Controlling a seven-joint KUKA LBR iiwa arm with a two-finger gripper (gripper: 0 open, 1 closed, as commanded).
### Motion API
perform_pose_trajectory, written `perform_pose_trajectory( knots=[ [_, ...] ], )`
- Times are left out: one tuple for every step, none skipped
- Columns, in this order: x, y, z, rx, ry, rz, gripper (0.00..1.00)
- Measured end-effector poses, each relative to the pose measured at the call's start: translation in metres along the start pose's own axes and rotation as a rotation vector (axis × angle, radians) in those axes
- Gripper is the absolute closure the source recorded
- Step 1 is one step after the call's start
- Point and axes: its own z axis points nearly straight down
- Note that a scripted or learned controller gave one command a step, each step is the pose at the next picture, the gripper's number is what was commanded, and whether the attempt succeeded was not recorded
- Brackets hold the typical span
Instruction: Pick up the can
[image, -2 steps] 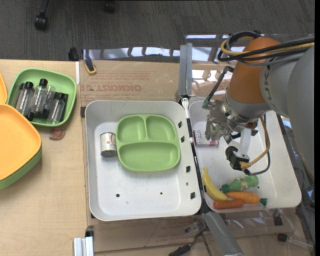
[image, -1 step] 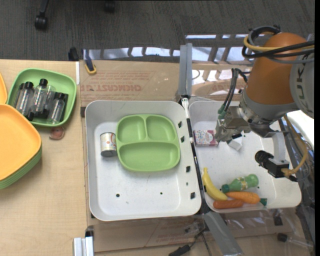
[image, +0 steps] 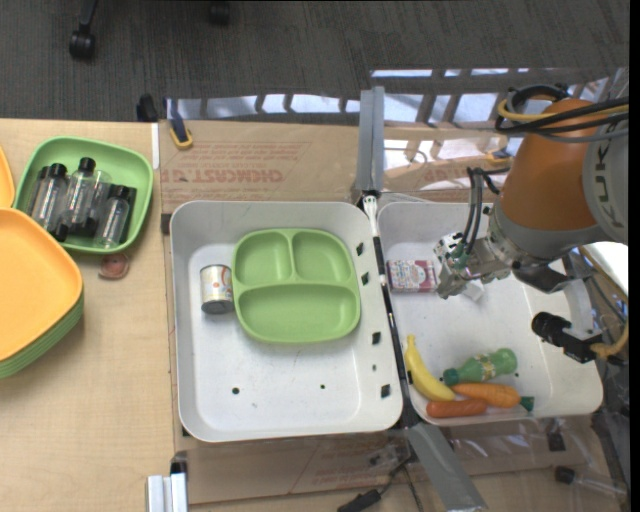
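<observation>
The small silver metal can with a pale printed label (image: 215, 289) lies on its side, touching the left edge of the green three-compartment plastic tray (image: 297, 284). The two-finger gripper (image: 458, 272) hangs well to the tray's right, over the right-hand white bin (image: 560, 400); whether it is spread or pressed together cannot be told.

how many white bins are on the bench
2. The left bin holds the can beside a green divided plate; the right bin holds toy food, with the gripper above it.
</observation>
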Motion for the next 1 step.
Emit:
perform_pose_trajectory(
  knots=[
    [0.0629,-0.0186,0.0000,0.001,0.000,0.238,1.00]
  ],
)
